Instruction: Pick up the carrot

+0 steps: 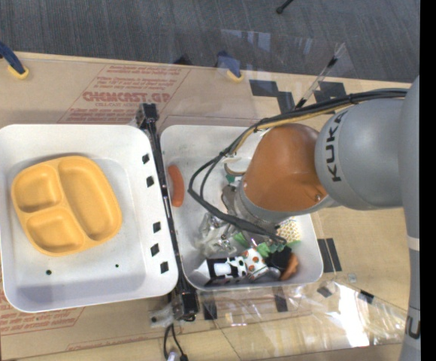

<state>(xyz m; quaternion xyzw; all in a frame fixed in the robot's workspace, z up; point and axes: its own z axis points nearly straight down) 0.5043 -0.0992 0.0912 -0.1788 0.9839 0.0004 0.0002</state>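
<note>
The carrot [177, 185] is a small orange piece lying against the left wall of the right bin [195, 138]. The arm's orange band [282, 168] and grey body hang over the middle and right of that bin. The gripper [219, 233] is a metallic cluster low in the bin, to the right of and below the carrot, apart from it. I see nothing between its fingers, and their spacing is unclear.
Toys crowd the right bin's near end: a black-and-white cow [229, 268], a green piece [246, 239], a yellow corn-like item [291, 232]. The left bin [22, 277] holds a yellow divided plate [65, 204]. Black cables loop beside the arm.
</note>
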